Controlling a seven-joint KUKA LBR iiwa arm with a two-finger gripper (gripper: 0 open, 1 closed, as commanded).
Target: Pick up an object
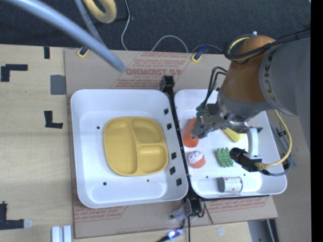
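Two shallow white bins sit side by side on the desk, on a brown cardboard sheet (151, 72) printed with red lettering. The left bin (83, 110) carries a yellow divided plate (135, 145), which lies near the bin's middle with its three compartments facing up. The right bin (272, 185) carries the smaller things. An orange object (191, 138) lies close to the bin's left wall, about midway along it, and just in front of it toward the near edge sits a small orange and white piece (196, 158). A green ridged block (223, 156) lies near the bin's centre, and a grey and white cylinder (230, 184) rests on its side close to the near edge. A yellow item (233, 134) shows partly from under the arm, toward the bin's middle. The grey arm (282, 74) with its orange band reaches in over the right bin from the right, and its hand (200, 127) hangs low over the left part of that bin, right at the orange object. The dark metal of the hand overlaps that object, and whether its fingers are apart or together cannot be told from this angle, nor whether anything is between them.
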